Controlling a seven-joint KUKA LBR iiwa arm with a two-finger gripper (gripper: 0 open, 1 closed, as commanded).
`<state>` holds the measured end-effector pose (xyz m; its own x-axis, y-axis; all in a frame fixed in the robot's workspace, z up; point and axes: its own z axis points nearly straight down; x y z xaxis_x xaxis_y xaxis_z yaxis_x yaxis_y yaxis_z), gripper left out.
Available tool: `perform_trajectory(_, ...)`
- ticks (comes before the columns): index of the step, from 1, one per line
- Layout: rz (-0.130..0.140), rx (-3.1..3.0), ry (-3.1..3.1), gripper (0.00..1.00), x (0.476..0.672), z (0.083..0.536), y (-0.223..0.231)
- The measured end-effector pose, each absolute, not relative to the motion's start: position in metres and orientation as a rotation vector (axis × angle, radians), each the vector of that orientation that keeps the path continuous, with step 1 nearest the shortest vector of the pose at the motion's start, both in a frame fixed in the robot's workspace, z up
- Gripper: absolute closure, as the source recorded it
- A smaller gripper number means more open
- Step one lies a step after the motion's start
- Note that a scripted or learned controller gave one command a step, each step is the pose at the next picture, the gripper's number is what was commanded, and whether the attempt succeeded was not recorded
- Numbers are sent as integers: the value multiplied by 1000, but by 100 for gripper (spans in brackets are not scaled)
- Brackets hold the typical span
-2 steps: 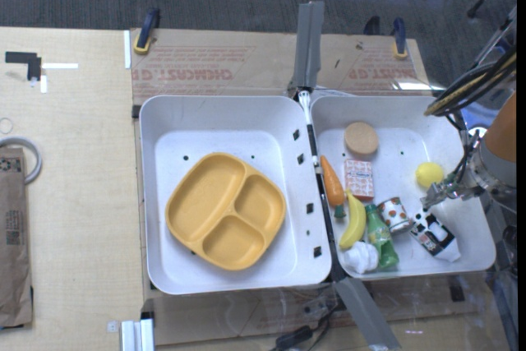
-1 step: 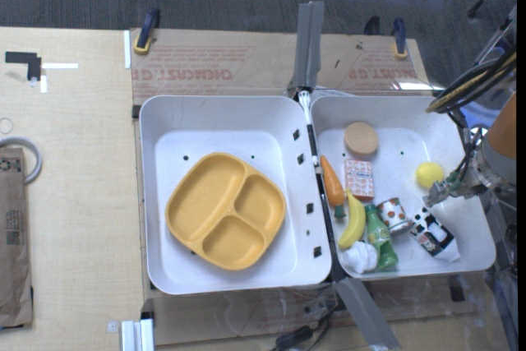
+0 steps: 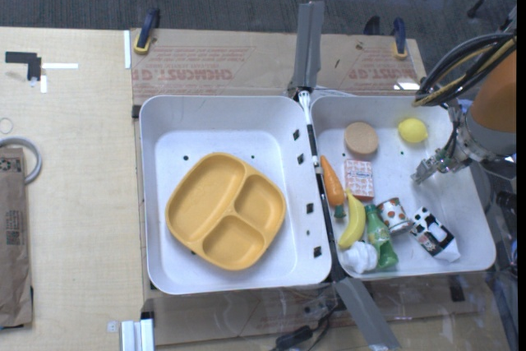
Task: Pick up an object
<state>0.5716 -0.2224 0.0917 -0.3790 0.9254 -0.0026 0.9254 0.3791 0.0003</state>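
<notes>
End effector [image 3: 433,167] sits low over the right part of the right bin [image 3: 485,214], tips apart with nothing between them, at the end of the grey arm [image 3: 491,115] reaching in from the right. Nearest items: yellow lemon [image 3: 412,130] just to its far-left, black-and-white carton [image 3: 433,233] on its near side, small can [image 3: 394,214] to its near-left. Further left in that bin: round tan disc [image 3: 361,139], pink-white packet [image 3: 358,178], carrot [image 3: 332,180], banana [image 3: 353,221], green bottle [image 3: 380,237]; left bin [image 3: 160,127] holds a yellow divided plate [image 3: 226,210] on the desk [image 3: 66,177].
</notes>
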Motion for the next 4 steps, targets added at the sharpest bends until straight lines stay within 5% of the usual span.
perform_trajectory(1, -1, 1964, 2453, 100, 520, 92, -222)
perform_trajectory(2, 6, 1960, 2461, 0, 521, 91, -217)
perform_trajectory(3, -2, 2036, 2394, 0, 477, 91, -160)
perform_trajectory(4, -2, 2039, 2391, 100, 477, 100, -161)
